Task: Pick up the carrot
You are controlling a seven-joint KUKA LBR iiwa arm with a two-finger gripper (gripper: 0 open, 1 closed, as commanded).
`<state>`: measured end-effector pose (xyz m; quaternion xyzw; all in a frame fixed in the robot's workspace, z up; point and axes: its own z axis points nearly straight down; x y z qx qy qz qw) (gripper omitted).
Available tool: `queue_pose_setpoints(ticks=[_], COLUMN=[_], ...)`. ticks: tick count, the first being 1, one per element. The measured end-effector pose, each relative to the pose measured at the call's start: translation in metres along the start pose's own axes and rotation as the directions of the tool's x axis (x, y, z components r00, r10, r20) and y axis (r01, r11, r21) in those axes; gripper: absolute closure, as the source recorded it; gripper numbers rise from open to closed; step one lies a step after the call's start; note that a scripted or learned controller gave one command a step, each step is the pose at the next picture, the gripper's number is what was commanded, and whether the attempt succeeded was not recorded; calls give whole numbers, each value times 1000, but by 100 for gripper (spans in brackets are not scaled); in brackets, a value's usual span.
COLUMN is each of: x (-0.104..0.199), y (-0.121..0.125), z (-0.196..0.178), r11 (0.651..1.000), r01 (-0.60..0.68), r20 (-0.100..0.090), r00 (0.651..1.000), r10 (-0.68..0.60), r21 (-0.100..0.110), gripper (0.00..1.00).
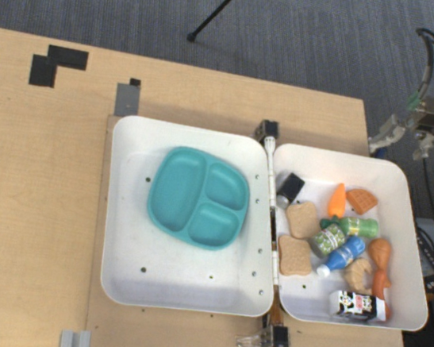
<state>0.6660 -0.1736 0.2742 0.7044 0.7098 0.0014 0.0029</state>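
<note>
The carrot (337, 200) is a small orange cone lying in the right bin (413, 228), in its far middle part. It sits beside an orange waffle piece (362, 200) and just above a green bottle (358, 226). My gripper (404, 144) hangs outside the right bin, beyond its far right corner and over the floor. It is open, with nothing between its fingers, and stands well apart from the carrot.
The right bin also holds two bread slices (298, 238), a black block (289, 187), a blue bottle (342, 254), a drumstick (381, 252), a milk carton (359, 306) and other toy food. A teal divided plate (197, 198) lies in the left bin (122, 219).
</note>
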Motion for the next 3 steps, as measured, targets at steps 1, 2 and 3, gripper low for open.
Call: queue_pose_setpoints(ticks=[1, 2, 3], x=[23, 24, 25], y=[-73, -27, -26], z=[101, 187, 176], r11=[968, 884, 889], r01=[-250, -467, -459], r20=[-1, -2, -2], r00=[968, 884, 889], r10=[250, 467, 459], r21=[9, -1, -4], gripper=[0, 0, 100])
